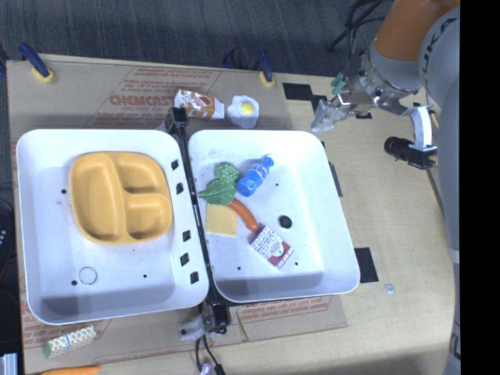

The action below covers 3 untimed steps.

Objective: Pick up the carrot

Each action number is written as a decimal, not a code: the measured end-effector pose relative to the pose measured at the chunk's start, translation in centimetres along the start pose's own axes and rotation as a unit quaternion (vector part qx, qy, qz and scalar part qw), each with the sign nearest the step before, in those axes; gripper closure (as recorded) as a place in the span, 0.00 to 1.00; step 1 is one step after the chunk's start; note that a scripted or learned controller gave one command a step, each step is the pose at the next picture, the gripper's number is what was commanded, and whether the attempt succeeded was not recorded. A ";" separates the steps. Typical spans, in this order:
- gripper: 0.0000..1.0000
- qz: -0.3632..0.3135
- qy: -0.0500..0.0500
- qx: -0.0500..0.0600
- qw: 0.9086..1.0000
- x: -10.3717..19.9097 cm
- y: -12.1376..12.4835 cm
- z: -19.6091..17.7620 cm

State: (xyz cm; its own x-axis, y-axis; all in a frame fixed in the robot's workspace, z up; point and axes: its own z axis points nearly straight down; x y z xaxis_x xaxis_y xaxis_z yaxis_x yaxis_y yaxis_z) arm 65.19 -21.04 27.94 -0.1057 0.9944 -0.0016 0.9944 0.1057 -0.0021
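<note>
The carrot [243,211] is a small orange toy with green leaves, lying near the middle of the right bin [332,209]. Its leafy end points toward the bin's upper left. My gripper [325,116] hangs outside the right bin, just past its far right corner and well away from the carrot. Nothing is visible in it. The arm comes in from the upper right.
A blue bottle [255,176] lies just beyond the carrot, a yellow cheese slice [222,222] touches its left side, and a red packet [271,248] sits in front. The left bin [39,233] holds a yellow divided plate [121,196]. A small carton [195,104] and a fried-egg toy [244,110] rest behind the bins.
</note>
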 end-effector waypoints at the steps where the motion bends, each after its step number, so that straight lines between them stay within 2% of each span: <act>1: 1.00 -0.168 0.000 -0.002 0.986 -0.1 0.5 -0.1; 3: 1.00 -0.170 -0.001 -0.003 0.985 0.1 0.7 -2.3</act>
State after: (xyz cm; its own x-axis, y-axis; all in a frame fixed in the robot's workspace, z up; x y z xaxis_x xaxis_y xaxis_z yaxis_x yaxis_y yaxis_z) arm 65.86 -20.92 30.21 -0.4336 0.9011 -0.0040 0.9011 0.4336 0.0034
